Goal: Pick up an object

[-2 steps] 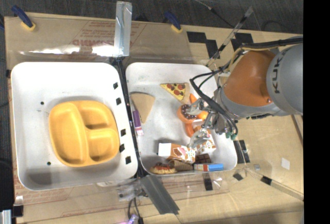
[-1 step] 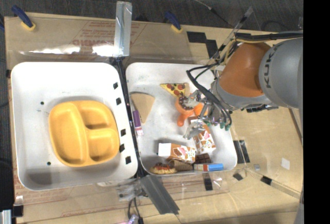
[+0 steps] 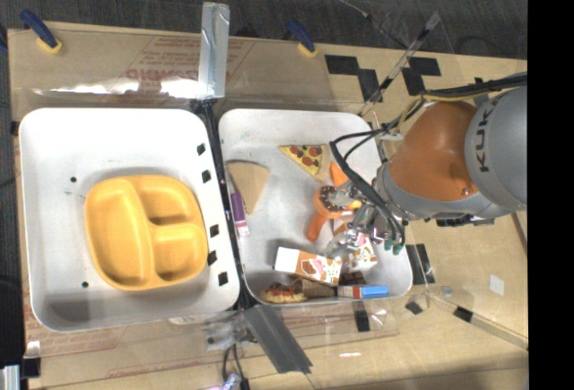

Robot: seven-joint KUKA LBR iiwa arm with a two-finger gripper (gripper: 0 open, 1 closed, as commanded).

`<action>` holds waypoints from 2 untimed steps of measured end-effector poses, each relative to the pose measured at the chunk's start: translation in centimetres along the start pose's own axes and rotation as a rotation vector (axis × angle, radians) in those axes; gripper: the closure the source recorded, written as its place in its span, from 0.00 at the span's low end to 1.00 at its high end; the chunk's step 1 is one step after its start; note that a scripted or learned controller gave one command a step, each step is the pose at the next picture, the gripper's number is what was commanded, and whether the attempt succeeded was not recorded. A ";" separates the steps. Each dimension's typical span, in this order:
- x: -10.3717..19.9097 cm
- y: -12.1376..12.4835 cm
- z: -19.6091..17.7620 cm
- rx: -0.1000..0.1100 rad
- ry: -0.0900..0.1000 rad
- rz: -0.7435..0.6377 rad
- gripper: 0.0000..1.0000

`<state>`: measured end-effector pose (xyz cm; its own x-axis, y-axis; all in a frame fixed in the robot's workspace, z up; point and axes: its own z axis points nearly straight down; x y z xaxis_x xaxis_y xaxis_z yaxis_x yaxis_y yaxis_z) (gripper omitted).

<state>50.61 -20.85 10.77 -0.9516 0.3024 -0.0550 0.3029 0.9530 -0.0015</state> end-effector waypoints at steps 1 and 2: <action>-0.8 4.1 0.9 -0.002 0.031 0.076 0.00; 0.7 11.0 1.3 -0.005 0.047 0.019 0.00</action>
<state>53.35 -10.17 9.40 -0.9471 0.3209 -0.0082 0.3209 0.9471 0.0038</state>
